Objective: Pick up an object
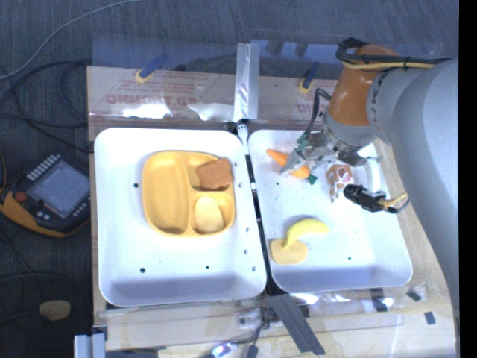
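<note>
I read the arm (pixel 421 118) entering from the right, its orange band (pixel 350 99) over the far edge of the right bin (pixel 373 278) and the wrist pointing down into that bin's far left corner. The gripper (pixel 306 155) sits low there, near the bin floor. I cannot tell whether it is spread or pressed together; its tip is small and cluttered, and I see nothing clearly pinched. Count for the right bin: five loose items. Two are orange pieces. The first orange piece (pixel 276 156) lies just left of the gripper, and the second orange piece (pixel 300 173) lies just below it; whether either touches the gripper is not resolvable. One small white-and-brown item (pixel 340 179) lies to the gripper's right, its identity unclear. One yellow banana (pixel 309 229) and one yellow disc (pixel 289 253) lie near the front, touching or nearly so, well apart from the gripper. Count for the left bin (pixel 119 259): one yellow divided tray (pixel 165 192) holding two items, a brown slab (pixel 215 174) in the upper right compartment and a pale yellow round (pixel 209 215) in the lower right compartment. The large left compartment holds nothing I can see. The arm's upper links are cut off at the right border.
</note>
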You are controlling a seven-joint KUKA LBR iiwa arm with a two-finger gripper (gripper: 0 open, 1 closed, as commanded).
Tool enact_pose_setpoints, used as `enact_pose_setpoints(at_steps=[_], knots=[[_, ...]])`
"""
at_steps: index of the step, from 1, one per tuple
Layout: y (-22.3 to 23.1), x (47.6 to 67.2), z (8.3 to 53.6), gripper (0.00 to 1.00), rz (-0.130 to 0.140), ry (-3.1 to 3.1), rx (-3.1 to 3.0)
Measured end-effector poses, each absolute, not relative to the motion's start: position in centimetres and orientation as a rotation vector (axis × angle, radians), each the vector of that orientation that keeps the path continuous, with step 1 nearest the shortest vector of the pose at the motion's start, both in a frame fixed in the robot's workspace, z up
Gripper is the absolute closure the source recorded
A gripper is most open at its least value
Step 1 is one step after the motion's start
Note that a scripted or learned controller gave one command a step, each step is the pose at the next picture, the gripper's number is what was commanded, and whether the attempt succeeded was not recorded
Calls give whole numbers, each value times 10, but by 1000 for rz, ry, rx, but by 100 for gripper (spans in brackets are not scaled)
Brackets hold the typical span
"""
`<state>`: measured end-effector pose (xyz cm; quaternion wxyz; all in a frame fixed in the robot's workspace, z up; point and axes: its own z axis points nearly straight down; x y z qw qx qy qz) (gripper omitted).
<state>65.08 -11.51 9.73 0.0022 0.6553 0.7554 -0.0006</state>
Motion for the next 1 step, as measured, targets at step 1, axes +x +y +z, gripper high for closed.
enact_pose_setpoints(at_steps=[1], knots=[[-54,666,184,100,-1,2402,2023]])
